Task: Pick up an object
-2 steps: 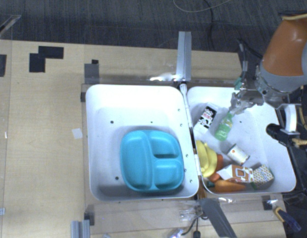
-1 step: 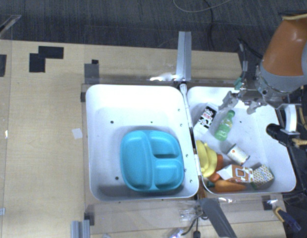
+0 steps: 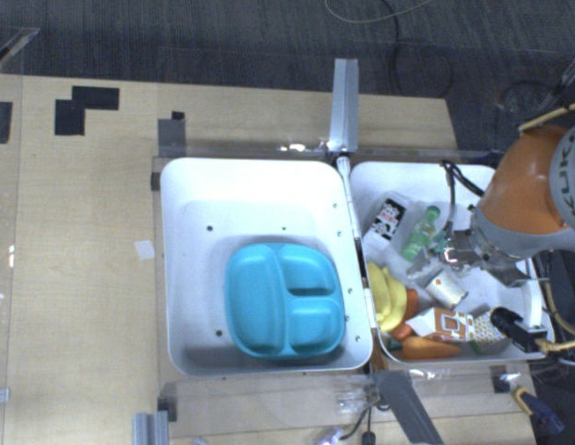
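Observation:
My gripper (image 3: 442, 260) hangs low over the middle of the right bin (image 3: 473, 176), reaching in from the right under the orange-banded wrist. Just below it lies a small white cylinder (image 3: 446, 289); whether the two touch is unclear. A green bottle (image 3: 419, 234) lies just left of the gripper. A black-and-white box (image 3: 389, 217) sits further left. Yellow bananas (image 3: 388, 297) rest against the bin's left wall. An orange carrot (image 3: 427, 347) and an orange-and-white packet (image 3: 453, 324) lie along the front wall.
The left bin (image 3: 190, 248) holds a blue divided plate (image 3: 285, 298) toward its front right. A metal post (image 3: 344, 105) stands behind the wall between the bins. Wooden bench surface (image 3: 74, 276) surrounds the bins.

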